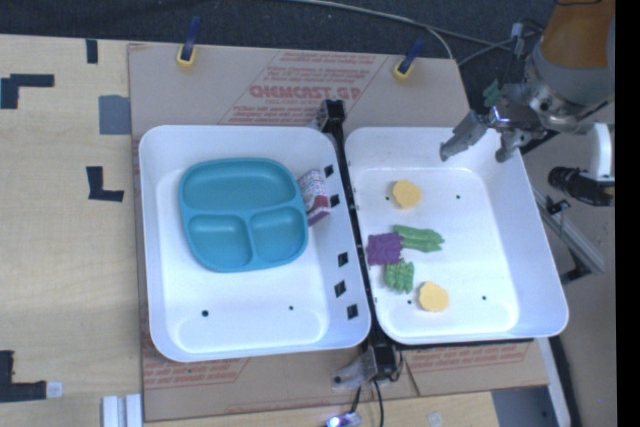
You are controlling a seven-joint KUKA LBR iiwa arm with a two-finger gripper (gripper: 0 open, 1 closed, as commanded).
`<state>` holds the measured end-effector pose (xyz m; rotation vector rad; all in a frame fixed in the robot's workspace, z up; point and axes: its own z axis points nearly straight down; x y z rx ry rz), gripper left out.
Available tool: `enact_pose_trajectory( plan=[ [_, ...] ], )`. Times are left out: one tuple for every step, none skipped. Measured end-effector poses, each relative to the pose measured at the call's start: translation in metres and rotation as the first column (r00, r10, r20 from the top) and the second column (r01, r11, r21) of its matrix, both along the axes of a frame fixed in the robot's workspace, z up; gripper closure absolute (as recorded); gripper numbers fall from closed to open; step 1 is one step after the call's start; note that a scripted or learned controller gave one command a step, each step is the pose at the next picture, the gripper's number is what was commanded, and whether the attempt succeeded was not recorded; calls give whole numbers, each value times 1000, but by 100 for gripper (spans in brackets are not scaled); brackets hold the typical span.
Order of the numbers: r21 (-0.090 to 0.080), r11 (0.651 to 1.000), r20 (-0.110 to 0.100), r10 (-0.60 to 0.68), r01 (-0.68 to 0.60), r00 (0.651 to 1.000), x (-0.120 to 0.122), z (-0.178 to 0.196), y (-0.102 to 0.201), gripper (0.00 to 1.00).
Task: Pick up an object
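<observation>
Hovering spread-open over the right bin's (520,215) far corner, hand (482,143) should drop straight onto that lone yellow piece (406,194).

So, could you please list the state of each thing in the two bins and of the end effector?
End effector: open, holding nothing, above right bin's far edge.
Blue tray: flat in left bin, compartments bare.
Small can: lying on its side beside the tray.
Yellow pieces: loose in right bin.

1 fixed camera, high above bench (60,215), slanted down, both bins (160,315)
</observation>
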<state>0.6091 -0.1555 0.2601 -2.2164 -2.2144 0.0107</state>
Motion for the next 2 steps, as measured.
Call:
enact_pose_trajectory(
  plan=[
    [-2, 1000, 10, 2, -2, 1000, 2, 5, 0, 0],
    [-1, 1000, 8, 2, -2, 1000, -2, -55, 3, 0]
  ],
)
